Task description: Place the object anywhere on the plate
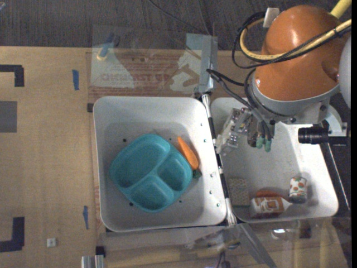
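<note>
Green-tipped fingers (266, 144) of the gripper (262, 143) hang close together over the right bin (326, 177), near its upper left part; whether they are spread or pressed together cannot be told from this slanted look, and nothing shows between them. Just at nine o'clock from them sits a pale metallic piece of the wrist gear (233, 128), and above, toward one o'clock, the big orange band (298, 46) of the arm swells over the bin's top edge, with yellow and black cables (254, 43) looping round it. On the right bin's floor, toward six o'clock from the fingers, lie a small brown mesh-patterned square (239, 190), an orange and white bottle-like item on its side (269, 204), and, just at three o'clock from that, a small white cup with orange marks (298, 188) standing upright. Well apart at nine o'clock, across the divider, the left bin (111, 116) holds the teal plate (150, 172), a three-compartment dish lying a little turned. The orange carrot-like object (188, 152) lies at the plate's two o'clock edge, touching or just beside the rim, slanted, on the bin floor rather than in any compartment. Both bins rest on a tan bench (44, 166) marked with blue and black tape.
</note>
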You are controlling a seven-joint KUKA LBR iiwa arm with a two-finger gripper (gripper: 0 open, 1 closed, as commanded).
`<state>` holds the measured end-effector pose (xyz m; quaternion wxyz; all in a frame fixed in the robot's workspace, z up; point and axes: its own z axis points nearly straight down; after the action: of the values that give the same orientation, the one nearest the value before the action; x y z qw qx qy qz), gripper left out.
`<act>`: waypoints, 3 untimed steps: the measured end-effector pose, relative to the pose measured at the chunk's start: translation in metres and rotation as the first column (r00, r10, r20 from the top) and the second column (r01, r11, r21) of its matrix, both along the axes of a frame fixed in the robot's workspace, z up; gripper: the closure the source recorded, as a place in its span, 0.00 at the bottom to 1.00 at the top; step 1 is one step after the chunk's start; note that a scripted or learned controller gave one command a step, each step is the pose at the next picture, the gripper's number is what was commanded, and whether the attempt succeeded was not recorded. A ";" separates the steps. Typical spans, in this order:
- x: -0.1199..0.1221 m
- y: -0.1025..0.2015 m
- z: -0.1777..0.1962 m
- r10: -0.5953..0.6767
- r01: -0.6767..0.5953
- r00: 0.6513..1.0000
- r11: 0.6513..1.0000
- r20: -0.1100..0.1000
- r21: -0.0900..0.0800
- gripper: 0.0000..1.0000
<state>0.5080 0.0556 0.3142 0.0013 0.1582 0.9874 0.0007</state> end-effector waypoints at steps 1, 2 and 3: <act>0.003 -0.002 0.009 -0.007 0.007 1.000 1.000 0.004 0.001 1.00; -0.007 0.040 -0.003 0.091 -0.091 0.996 0.996 -0.003 0.000 1.00; -0.004 0.039 0.006 0.086 -0.086 0.996 0.996 0.001 0.001 1.00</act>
<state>0.5039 0.0947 0.3200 0.0017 0.1153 0.9933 0.0014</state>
